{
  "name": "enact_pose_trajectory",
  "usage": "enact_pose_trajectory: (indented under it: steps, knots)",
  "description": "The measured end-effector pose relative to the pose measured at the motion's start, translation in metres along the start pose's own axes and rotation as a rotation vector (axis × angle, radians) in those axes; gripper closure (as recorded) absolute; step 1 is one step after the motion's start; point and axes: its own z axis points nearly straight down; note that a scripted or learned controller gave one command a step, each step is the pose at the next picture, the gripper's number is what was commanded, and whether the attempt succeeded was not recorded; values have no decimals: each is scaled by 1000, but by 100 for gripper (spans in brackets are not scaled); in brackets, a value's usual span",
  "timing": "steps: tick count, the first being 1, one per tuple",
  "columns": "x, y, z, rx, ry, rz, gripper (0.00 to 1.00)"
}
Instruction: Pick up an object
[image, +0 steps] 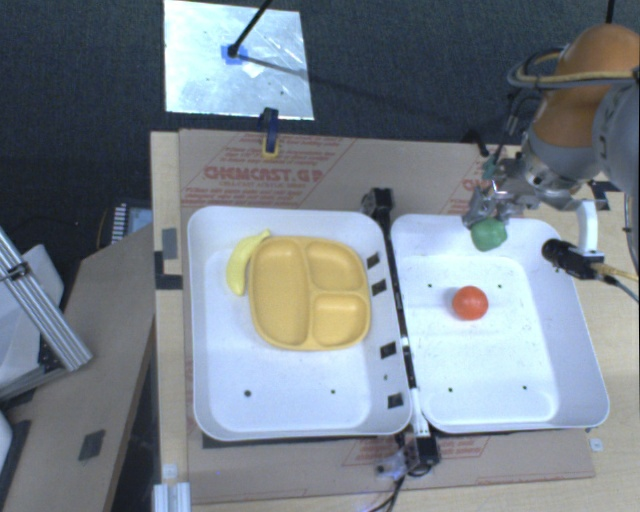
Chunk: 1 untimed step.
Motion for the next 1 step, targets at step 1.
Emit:
enact_pose_trajectory:
  steps: [1]
  knots:
    - [0,1,-9,5,1,0,100]
